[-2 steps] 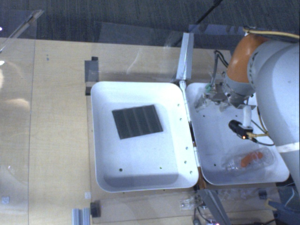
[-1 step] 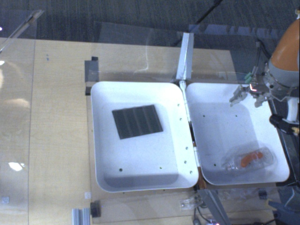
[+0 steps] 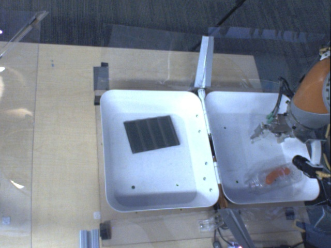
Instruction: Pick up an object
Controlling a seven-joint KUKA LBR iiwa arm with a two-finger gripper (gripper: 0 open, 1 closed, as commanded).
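White plastic forms the left bin [image 3: 111, 154], whose floor carries a dark ribbed mat [image 3: 151, 134] lying flat and slightly turned; it sits well apart from me and plays no part in this attempt. A metal divider post [image 3: 203, 68] rises where the two bins meet. In the right bin [image 3: 227, 138] the likely target is a clear plastic object with an orange part [image 3: 271, 176], lying on its side near the front wall, probably because the sloped floor lets it settle there. My pincer [image 3: 265, 128] hangs over the middle of this bin, behind the object and apart from it, with nothing between the fingers; the fingertips look slightly spread, so I judge the pincer open and empty. I judge the pick not yet begun: I must come forward and descend over the object.
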